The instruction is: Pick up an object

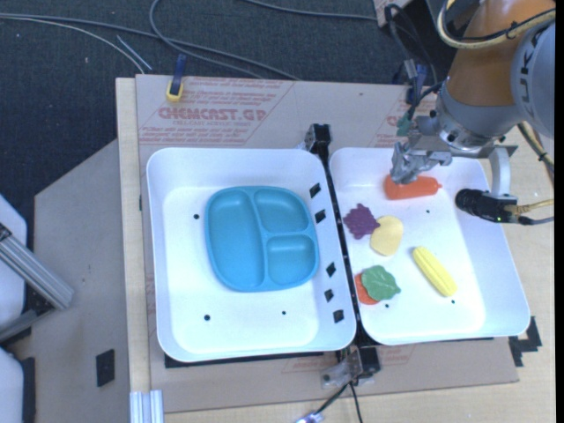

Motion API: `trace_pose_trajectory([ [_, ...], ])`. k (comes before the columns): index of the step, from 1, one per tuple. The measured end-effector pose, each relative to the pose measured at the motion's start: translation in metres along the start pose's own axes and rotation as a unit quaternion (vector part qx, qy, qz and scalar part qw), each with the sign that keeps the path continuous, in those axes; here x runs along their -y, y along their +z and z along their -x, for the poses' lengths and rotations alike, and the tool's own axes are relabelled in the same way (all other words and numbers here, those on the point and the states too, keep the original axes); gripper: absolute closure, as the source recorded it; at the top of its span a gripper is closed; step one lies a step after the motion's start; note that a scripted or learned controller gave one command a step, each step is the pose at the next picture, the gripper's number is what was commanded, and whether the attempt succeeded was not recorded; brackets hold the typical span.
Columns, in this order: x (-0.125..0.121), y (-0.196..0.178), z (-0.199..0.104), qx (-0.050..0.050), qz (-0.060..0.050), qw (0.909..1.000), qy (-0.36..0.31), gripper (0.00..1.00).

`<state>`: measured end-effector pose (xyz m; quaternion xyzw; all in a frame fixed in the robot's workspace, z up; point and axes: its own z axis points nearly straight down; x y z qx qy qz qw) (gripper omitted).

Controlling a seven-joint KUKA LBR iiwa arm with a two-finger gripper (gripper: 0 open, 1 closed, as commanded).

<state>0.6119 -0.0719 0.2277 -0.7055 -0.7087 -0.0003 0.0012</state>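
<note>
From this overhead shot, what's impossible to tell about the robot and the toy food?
- Orange toy, right bin: the gripper sits over its left end, hiding that end and whether it is gripped.
- Red item: a green leafy toy lies on top, so its kind is unclear.
- Arm: cut off by the top and right edges.
- Printed text on the board: small lines too tiny to read.
</note>
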Motion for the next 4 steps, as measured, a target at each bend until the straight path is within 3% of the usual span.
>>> trace_pose_trajectory([
  [3,0.003,-0.007,-0.158,0.0,0.001,1.0,-0.001,1.0],
  [4,0.003,-0.006,-0.155,0.001,0.001,1.0,0.002,0.0],
])
